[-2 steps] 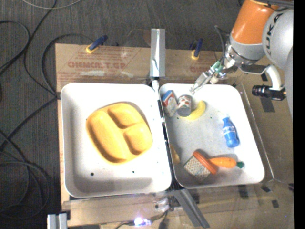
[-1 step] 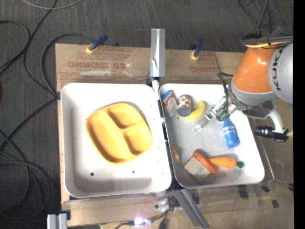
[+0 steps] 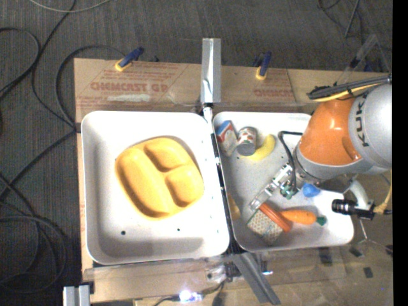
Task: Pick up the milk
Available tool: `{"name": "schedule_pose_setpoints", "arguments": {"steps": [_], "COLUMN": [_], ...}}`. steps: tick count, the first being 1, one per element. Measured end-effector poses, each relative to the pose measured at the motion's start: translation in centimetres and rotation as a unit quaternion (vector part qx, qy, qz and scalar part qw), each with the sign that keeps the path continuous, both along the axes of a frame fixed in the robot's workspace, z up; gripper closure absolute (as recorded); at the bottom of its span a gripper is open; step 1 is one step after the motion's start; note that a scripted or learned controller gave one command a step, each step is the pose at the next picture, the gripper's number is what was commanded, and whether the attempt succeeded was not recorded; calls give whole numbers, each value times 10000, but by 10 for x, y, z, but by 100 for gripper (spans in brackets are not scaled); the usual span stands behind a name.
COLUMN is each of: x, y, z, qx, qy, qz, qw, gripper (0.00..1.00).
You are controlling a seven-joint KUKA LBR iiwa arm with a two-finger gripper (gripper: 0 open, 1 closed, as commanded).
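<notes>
the tool (image 3: 275, 189), whose state i cannot tell, hovers mid-bin, so reaching the milk (image 3: 224, 136) at upper left comes next.

We see the arm (image 3: 357, 139) as a bulky rounded body: a broad orange band, a pale grey shell beside it with dark "KU" lettering. Below sits a grey collar, then a metal gripper (image 3: 273, 190) with green and blue parts. Black cables run alongside.
</notes>
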State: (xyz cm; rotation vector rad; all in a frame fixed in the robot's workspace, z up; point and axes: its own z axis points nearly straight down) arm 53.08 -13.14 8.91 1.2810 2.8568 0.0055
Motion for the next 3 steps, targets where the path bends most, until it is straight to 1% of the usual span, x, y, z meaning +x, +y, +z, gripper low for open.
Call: {"name": "schedule_pose_setpoints", "arguments": {"steps": [1, 2, 3], "x": [1, 0, 73], "y": [2, 1, -23], "z": [9, 9, 89], "qx": [25, 24, 2], "qy": [8, 10, 45], "qz": [0, -1, 433], "qw": [10000, 10000, 9991], "gripper": [100, 0, 0]}}
